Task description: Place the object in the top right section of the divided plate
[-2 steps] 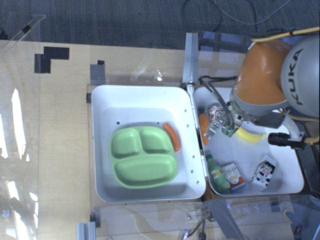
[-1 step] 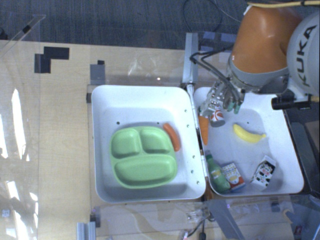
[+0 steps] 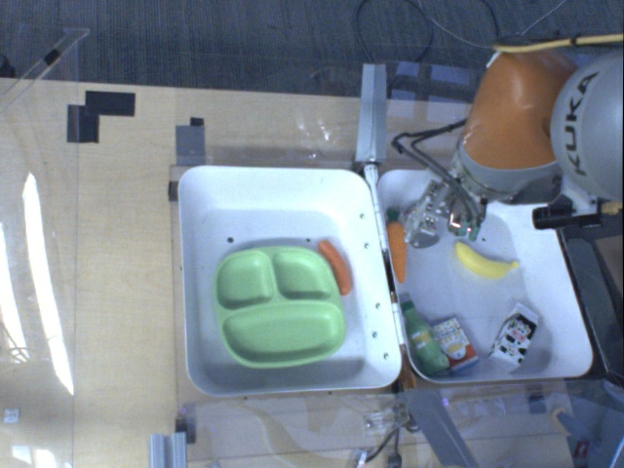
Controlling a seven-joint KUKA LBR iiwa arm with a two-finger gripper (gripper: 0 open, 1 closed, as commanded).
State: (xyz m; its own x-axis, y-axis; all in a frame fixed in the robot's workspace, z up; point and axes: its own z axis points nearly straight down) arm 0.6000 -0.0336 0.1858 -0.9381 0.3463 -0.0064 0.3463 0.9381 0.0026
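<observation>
A green divided plate lies in the left bin. An orange sausage-shaped object rests at the plate's right rim, beside its top right section. My gripper hangs over the upper left part of the right bin, under the orange band of the arm. An orange carrot lies along the right bin's left wall, just left of and below the gripper. A yellow banana lies to the gripper's right. I see nothing between the fingers.
At the right bin's front lie a green bottle, a small printed box and a black-and-white carton. A metal divider stands between the bins at the back. Cables trail behind the arm.
</observation>
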